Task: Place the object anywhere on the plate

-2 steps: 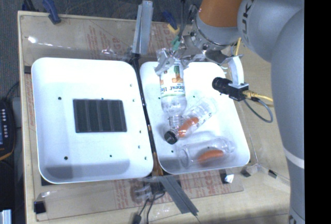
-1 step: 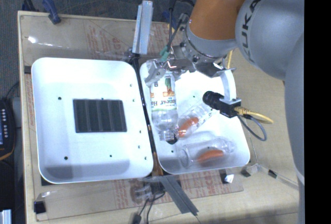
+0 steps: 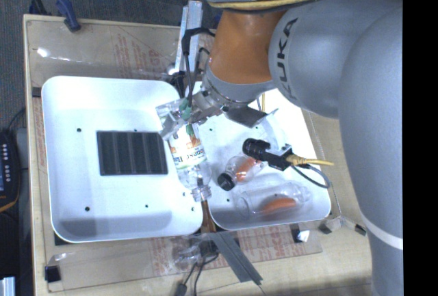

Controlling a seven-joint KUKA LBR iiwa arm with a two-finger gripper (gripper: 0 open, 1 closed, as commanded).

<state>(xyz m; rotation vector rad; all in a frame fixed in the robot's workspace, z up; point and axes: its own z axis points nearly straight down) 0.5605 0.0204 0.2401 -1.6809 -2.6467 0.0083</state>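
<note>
Grey KUKA arm with its orange band (image 3: 243, 35) looms over the right white bin (image 3: 311, 209). Left white bin (image 3: 61, 151) carries a dark ribbed rectangular plate (image 3: 131, 152). Across the bins' shared edge lies a clear plastic bottle with an orange-printed label (image 3: 186, 151), its upper end at the gripper (image 3: 183, 112); whether that grip is closed cannot be told.

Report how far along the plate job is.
Done: the clear bottle is off the right bin floor, hanging over the seam between the bins, apparently gripped by the end effector. In hand: carrying it left. Left: setting it on the dark ribbed plate in the left bin.
</note>
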